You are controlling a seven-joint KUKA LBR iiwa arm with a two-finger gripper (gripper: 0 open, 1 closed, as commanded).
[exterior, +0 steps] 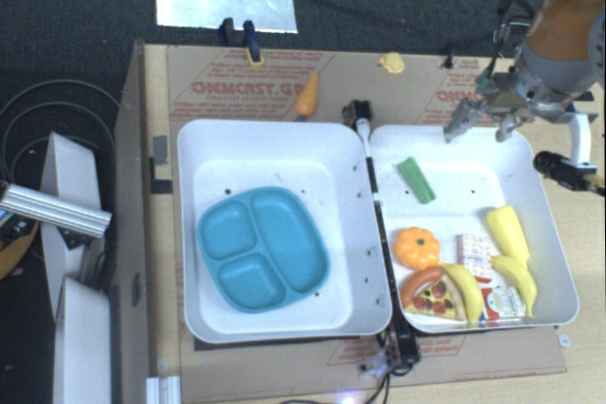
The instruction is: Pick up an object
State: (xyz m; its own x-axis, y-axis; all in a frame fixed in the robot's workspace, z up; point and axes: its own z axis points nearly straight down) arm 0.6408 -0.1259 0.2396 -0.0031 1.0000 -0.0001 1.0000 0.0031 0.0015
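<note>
The right bin [544, 203] holds a green block [415, 179], an orange pumpkin [418, 247], a pizza slice [434, 293], a yellow corn-like piece [507, 232], a banana [516, 277], a second banana [465, 289] and a red-and-white carton [476, 253]. My gripper [483, 123] hangs over the far edge of the right bin, its two fingers spread open with nothing between them. It is well above and behind the green block.
The left bin [204, 156] holds a blue divided plate [262, 246]. A carrot [307, 96] and a small yellow piece [391, 62] lie on the cardboard behind the bins. A blue clamp [250, 37] sits at the board's far edge.
</note>
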